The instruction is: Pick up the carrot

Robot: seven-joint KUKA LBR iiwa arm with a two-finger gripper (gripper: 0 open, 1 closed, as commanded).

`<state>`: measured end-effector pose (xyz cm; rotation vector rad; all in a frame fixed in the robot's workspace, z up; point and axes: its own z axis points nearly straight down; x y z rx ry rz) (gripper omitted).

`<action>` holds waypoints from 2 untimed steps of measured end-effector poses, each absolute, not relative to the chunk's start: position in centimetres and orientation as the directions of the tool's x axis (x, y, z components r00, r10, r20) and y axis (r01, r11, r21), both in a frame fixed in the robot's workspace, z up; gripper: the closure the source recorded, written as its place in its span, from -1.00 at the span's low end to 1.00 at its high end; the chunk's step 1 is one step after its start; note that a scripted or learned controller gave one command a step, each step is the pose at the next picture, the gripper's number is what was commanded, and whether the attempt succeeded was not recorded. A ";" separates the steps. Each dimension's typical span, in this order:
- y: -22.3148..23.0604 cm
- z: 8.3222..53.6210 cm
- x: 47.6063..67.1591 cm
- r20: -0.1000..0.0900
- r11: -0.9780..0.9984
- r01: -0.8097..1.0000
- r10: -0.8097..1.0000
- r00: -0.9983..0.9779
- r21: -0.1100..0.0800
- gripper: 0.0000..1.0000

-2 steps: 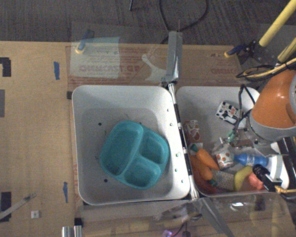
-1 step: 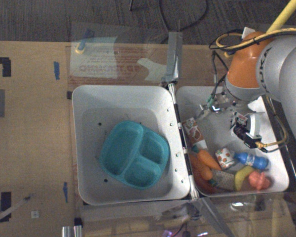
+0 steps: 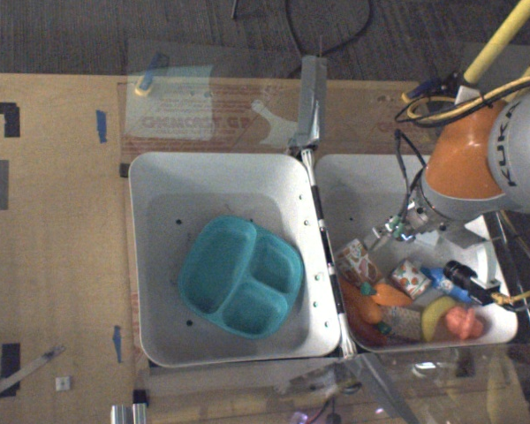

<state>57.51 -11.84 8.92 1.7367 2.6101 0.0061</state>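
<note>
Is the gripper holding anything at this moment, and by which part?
Nothing is held. The gripper hangs above the right bin, apart from the carrot lying among the toys.

Surface point(image 3: 53, 263): matt brown board is seen. Bins point(image 3: 150, 184): smooth white plastic. Divided tray point(image 3: 240, 276): smooth teal plastic, slightly glossy. Carrot point(image 3: 364, 306): smooth orange plastic.

1. The worktop point(image 3: 53, 263) is a tan board.
2. 2 shallow white bins sit on it side by side, touching along their inner walls: the left bin point(image 3: 155, 193) mid-worktop, the right bin point(image 3: 353, 179) toward the right edge.
3. A clear plastic sheet point(image 3: 172, 109) lies near the far edge.
4. Blue tape strips point(image 3: 101, 126) and black markings point(image 3: 4, 117) dot the left side.
</note>
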 end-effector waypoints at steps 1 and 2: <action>-9.7 21.8 55.9 -0.004 0.436 0.900 0.900 -0.436 0.005 -1.00; -11.6 16.1 51.1 -0.001 0.731 0.682 0.682 -0.731 0.001 -1.00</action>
